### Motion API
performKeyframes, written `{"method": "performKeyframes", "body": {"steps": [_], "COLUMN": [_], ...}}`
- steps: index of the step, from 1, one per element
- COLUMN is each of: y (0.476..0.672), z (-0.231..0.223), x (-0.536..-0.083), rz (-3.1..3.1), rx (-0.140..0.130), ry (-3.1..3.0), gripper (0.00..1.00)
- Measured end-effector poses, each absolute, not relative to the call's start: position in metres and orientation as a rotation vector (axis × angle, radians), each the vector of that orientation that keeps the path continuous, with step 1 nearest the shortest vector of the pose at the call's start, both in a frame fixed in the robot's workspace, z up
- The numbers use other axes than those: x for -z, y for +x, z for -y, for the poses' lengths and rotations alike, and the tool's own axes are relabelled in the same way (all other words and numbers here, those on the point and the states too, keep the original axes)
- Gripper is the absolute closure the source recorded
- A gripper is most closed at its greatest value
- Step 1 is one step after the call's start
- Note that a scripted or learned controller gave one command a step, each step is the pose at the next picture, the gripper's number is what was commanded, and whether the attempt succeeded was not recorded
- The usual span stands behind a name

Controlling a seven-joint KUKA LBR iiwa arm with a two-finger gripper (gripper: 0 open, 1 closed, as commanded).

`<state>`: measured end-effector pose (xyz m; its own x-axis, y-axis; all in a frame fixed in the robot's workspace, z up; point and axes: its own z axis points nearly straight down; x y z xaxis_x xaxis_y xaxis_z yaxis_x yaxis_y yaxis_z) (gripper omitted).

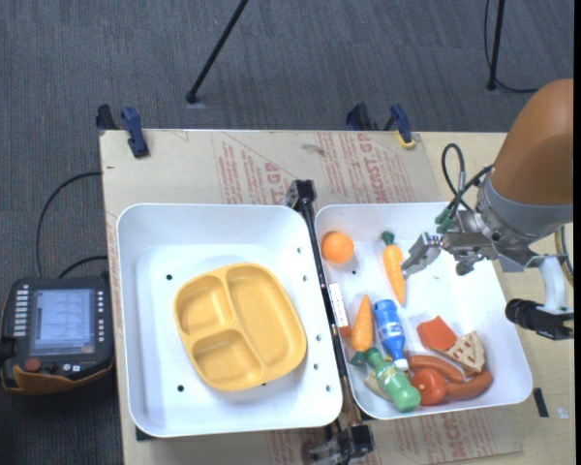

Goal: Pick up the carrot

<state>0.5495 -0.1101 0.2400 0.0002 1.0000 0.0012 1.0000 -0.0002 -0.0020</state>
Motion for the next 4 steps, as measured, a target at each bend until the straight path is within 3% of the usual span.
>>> {"method": "performKeyframes", "body": {"steps": [1, 2, 3, 4], "y": [0.577, 0.578, 0.512, 0.512], "z": [0.092, 0.093, 0.101, 0.102], "x": [-0.093, -0.104, -0.087, -0.087], "rz": [2.087, 2.080, 2.476, 2.476], "rx": [-0.004, 0.000, 0.000, 0.000], "ry": [-2.342, -2.350, -1.930, -1.931], "gripper": [0.00, 1.00, 1.00, 0.00]}}
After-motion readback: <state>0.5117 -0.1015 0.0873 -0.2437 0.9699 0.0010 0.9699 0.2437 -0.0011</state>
